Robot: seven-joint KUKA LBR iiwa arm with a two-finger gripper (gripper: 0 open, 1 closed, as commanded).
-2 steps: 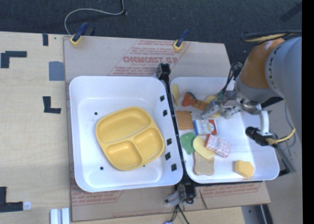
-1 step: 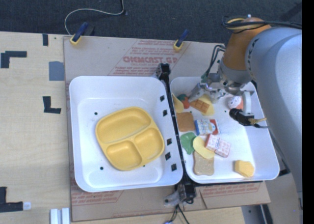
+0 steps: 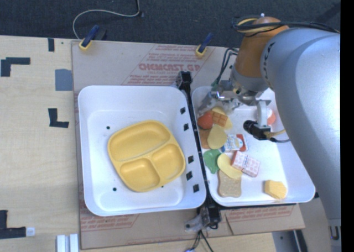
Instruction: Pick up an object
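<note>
My gripper [image 3: 217, 99] is low over the back left corner of the right bin [image 3: 293, 162], just above a pile of toy food. Directly under it lie a red tomato-like piece [image 3: 204, 120] and an orange waffle piece [image 3: 220, 117]. In front of those are a pale yellow chip [image 3: 217, 137], a small printed carton [image 3: 235, 142], a green leaf [image 3: 211, 159], a red-and-white packet [image 3: 246, 164], a bread slice [image 3: 229, 185] and a cheese cube [image 3: 275, 189]. Nothing visibly hangs from the gripper.
The left bin [image 3: 94, 135] holds a yellow divided plate [image 3: 146, 155]. The black divider [image 3: 191, 135] between the bins runs close to the gripper's left. The grey arm [image 3: 310, 96] covers the right bin's far right side. A red-orange piece [image 3: 270, 117] lies by the arm.
</note>
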